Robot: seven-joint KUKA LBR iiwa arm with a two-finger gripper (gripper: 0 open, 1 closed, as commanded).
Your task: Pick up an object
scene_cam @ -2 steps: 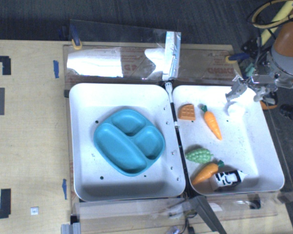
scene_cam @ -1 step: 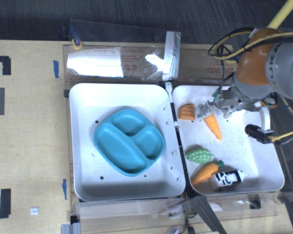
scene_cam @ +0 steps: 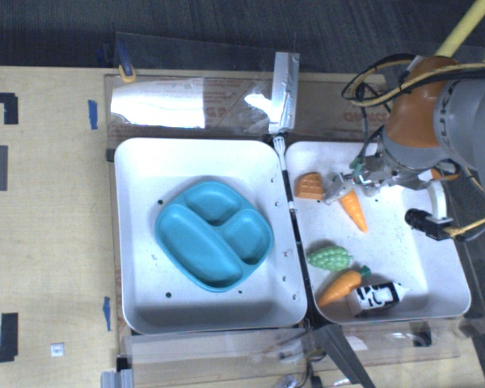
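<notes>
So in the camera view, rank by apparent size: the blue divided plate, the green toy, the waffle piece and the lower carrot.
1. Blue divided plate, by far the largest.
2. Lower carrot.
3. Green toy and waffle piece look about alike; I won't rank them.

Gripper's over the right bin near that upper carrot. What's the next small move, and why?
Probably a short, straight descent. The gripper sits at the top end of the upper carrot, which lies loose on the right bin floor, apart from the orange waffle piece. I can't tell the finger opening, so confirm that before lowering.
</notes>
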